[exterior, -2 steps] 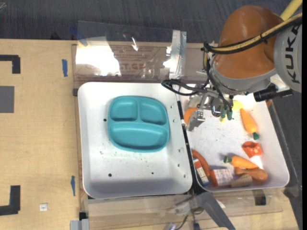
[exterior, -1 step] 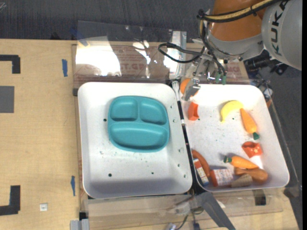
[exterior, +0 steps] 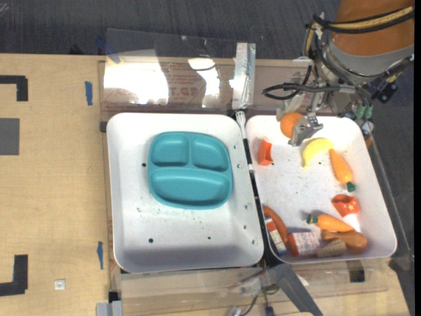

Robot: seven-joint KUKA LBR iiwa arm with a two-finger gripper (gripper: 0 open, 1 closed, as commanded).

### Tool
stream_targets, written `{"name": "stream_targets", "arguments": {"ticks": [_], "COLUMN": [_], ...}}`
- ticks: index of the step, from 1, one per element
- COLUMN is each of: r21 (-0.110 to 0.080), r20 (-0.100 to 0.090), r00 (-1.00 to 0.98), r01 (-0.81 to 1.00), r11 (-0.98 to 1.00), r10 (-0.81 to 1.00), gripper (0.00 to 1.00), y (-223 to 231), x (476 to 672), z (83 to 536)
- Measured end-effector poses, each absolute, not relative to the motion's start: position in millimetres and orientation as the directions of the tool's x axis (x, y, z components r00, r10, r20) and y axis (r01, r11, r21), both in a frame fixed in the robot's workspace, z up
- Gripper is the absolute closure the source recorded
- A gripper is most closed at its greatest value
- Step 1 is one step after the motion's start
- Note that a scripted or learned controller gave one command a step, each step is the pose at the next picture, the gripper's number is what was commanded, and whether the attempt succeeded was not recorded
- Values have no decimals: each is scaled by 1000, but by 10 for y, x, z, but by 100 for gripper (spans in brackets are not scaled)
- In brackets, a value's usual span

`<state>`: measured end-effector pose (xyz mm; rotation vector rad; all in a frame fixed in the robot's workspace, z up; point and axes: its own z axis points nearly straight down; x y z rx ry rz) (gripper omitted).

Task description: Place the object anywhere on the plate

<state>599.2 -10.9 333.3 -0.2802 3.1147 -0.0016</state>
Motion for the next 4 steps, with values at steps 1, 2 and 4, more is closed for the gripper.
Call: {"name": "stream_targets", "arguments": {"ticks": [1,2,4], "r21": [-3,-1,3], "r20": [-13,-5,-5], "r00": [-944,-702,-567], "r01": [-330,-712,-823], "r11": [944,703,567], "r10": [-330,-712,-823], "gripper": [100,100,100], "y": [-147,309,1537], "x": [6334,6001,5931], "z": [3763,3401,3162]}}
